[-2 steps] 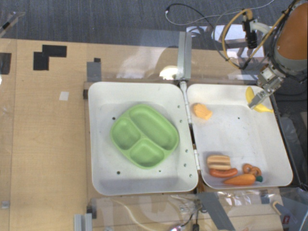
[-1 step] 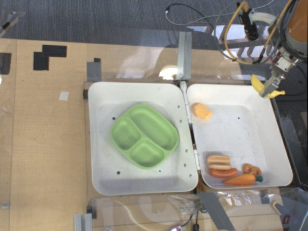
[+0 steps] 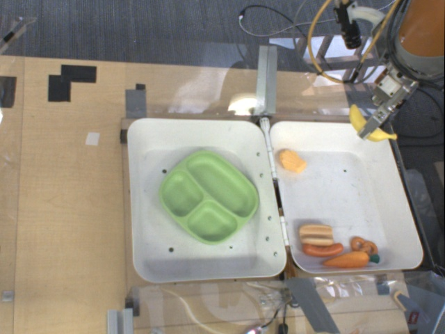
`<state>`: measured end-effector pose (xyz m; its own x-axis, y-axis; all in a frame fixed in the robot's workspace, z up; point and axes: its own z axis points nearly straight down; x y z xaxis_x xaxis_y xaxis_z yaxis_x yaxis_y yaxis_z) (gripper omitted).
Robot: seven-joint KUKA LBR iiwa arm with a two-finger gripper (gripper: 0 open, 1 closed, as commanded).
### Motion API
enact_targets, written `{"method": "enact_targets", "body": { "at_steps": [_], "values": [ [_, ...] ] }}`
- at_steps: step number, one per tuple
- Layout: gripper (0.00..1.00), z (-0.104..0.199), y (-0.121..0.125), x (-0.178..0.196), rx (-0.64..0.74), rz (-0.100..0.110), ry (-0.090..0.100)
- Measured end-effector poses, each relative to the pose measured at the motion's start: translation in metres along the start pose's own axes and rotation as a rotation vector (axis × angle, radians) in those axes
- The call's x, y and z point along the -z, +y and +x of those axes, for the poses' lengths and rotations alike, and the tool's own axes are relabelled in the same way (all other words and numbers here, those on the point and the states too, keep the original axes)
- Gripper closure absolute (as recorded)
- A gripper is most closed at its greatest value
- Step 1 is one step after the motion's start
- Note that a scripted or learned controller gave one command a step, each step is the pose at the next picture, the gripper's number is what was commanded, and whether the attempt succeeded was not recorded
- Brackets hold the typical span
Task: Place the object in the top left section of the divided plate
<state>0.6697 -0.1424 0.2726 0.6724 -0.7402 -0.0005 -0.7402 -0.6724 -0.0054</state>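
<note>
Pale wood tabletop [image 3: 62, 207] fills the left of the frame, with two shallow white bins side by side toward the middle and right. Inside the left bin [image 3: 146, 249] lies a green divided plate [image 3: 209, 196], turned at an angle, its three sections bare. At the upper right of the frame the grey arm with its orange band [image 3: 422, 19] reaches in, and the tool [image 3: 376, 126] sits over the top right corner of the right bin [image 3: 361, 179]. A yellow banana [image 3: 363, 126] shows between its fingers, so the tool is clamped on it, just at the bin's upper rim and well apart from the plate. In the right bin, an orange lump of food [image 3: 292, 161] lies near the upper left corner. Along the lower edge sit a hot dog bun [image 3: 316, 233], a red sausage [image 3: 322, 249] just below it, a carrot [image 3: 346, 259] and a pretzel [image 3: 363, 244], close together. Cables [image 3: 327, 26] loop behind the bins at the top.
</note>
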Motion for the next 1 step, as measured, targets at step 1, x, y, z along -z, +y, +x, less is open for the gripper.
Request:
{"method": "enact_targets", "body": {
  "at_steps": [1],
  "values": [
    [1.00, 0.0308, 0.0273, -0.0102, 0.427, -0.001, 0.004]
  ]
}}
